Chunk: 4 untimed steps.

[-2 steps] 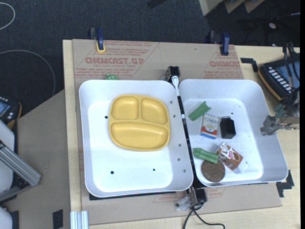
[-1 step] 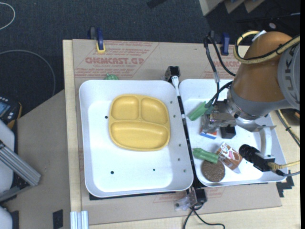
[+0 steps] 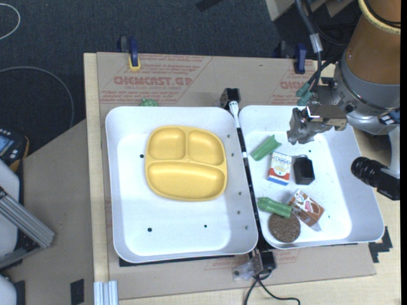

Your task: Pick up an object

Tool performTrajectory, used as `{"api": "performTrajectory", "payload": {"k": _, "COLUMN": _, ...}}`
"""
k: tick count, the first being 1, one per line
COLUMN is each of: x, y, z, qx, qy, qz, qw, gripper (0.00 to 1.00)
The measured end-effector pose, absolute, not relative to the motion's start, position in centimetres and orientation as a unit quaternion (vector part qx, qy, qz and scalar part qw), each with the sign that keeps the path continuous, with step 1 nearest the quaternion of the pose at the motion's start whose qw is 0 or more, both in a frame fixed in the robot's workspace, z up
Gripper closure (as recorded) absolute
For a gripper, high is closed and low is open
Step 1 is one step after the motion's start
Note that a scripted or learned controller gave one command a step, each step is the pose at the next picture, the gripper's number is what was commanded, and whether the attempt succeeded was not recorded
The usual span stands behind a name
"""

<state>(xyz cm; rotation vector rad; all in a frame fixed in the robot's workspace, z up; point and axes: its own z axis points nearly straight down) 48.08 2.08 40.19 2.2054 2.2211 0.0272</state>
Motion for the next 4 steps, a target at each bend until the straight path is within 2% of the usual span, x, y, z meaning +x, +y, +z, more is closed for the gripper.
{"api": "performTrajectory", "payload": {"k": 1, "x": 47.8, "y": 5.8, "z": 30.3, "qx": 0.706, "qy": 0.708, "qz": -0.0040, "qw": -0.004, "gripper": 1.00}}
{"api": "performTrajectory", "payload": {"k": 2, "x": 48.1, "y": 4.0, "z": 40.4, "qx": 0.707, "qy": 0.707, "qz": 0.0049, "qw": 0.004, "gripper": 1.00}}
{"api": "performTrajectory", "payload": {"k": 3, "x": 48.0, "y": 8.5, "z": 48.9, "qx": 0.705, "qy": 0.709, "qz": 0.0058, "qw": 0.003, "gripper": 1.00}}
{"api": "performTrajectory", "payload": {"k": 4, "x": 48.0, "y": 11.0, "z": 50.7, "qx": 0.706, "qy": 0.708, "qz": 0.0026, "qw": 0.002, "gripper": 1.00}}
